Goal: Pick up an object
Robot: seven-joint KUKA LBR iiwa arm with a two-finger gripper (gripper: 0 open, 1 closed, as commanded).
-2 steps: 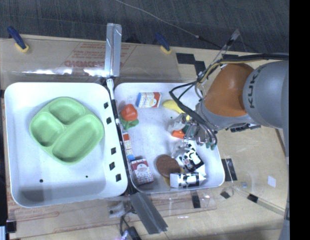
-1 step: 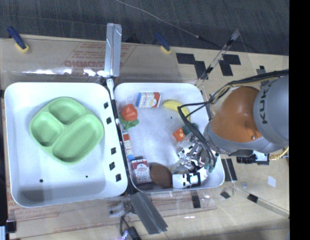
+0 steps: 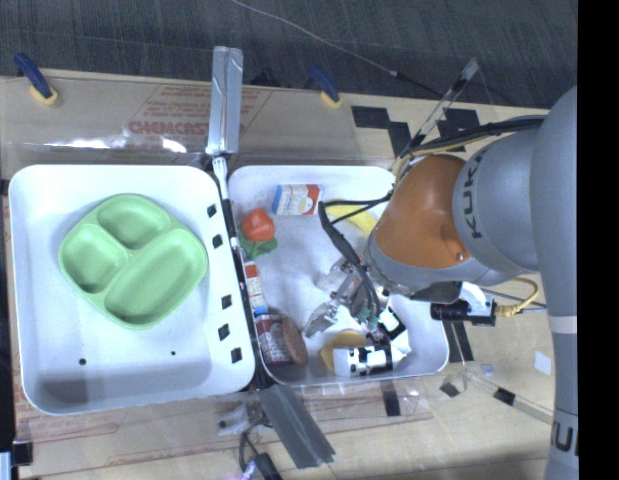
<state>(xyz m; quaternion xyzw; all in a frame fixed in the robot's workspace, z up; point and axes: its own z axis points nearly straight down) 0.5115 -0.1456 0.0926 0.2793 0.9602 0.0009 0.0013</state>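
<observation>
My gripper (image 3: 324,300) hangs low over the middle of the right bin (image 3: 289,180), pointing left, its two metal fingers spread apart above bare bin floor with nothing between them. Around it lie a red toy tomato with a green top (image 3: 257,227), a small white carton with blue and red print (image 3: 295,199), a brown packet (image 3: 280,339) at the front left, and a yellow item (image 3: 342,354) beside a black-and-white piece (image 3: 386,340) just in front of the fingers. A yellow thing (image 3: 362,221) is partly hidden under the orange wrist band.
The left bin (image 3: 39,368) holds a green divided plate (image 3: 134,259). A narrow printed stick (image 3: 252,286) lies along the divider wall between the bins. The arm's body covers the right bin's right side, with cables looping above it.
</observation>
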